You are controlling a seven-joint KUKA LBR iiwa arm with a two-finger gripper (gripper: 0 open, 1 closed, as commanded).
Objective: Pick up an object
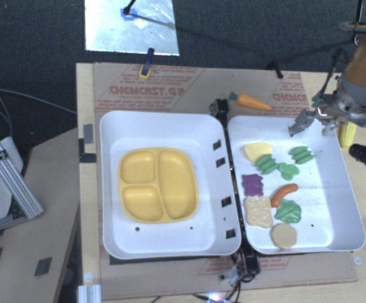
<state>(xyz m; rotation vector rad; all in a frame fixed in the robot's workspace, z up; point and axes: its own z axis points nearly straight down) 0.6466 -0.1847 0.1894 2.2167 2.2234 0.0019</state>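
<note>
Toy food (289, 170) lies in the right bin (349, 197), all of it on the bin floor. A yellow cheese wedge (257, 151) sits near the top. Just below it is a green pea pod (266, 164), and a second pea pod (301, 154) lies off to the right. Lower down are a purple bunch of grapes (252, 184) and an orange sausage (284, 193), near each other but apart. Under the grapes is a slice of bread (258, 211), with a green leaf (288, 211) just beside it. A round tan cookie (284, 235) is the lowest piece.

The gripper (312, 126) hangs over the top right corner of this bin, above the food and not touching any of it. Its two fingers (298, 124) stand apart, and nothing is between them.

The left bin (164, 124) holds a yellow plate (158, 185). The plate has three parts: one long part on the right and two small parts on the left.

A carrot (252, 101) lies on the brown board (189, 84) behind the bins, just past the top left corner of the right bin.
</note>
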